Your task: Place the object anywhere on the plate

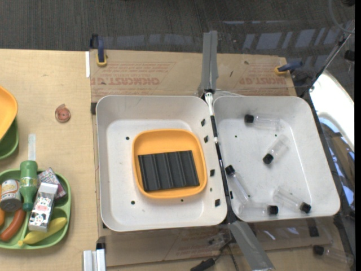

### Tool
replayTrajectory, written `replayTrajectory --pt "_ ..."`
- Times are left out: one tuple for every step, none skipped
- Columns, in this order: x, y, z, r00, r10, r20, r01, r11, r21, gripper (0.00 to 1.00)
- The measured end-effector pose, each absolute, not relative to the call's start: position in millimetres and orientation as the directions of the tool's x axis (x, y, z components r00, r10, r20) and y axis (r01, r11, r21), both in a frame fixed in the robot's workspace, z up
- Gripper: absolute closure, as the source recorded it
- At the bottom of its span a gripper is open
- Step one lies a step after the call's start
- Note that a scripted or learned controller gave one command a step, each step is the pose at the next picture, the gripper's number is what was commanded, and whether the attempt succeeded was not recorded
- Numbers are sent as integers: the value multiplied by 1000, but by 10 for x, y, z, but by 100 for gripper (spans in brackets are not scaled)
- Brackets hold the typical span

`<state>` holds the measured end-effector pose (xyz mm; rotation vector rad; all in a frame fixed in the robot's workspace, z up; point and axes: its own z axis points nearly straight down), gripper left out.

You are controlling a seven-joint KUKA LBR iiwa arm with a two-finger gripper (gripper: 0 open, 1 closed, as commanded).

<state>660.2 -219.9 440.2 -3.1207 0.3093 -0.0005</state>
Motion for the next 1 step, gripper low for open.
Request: replayTrajectory --pt "6602 -2200 4401 980 -197 0 -197 -980 -7 0"
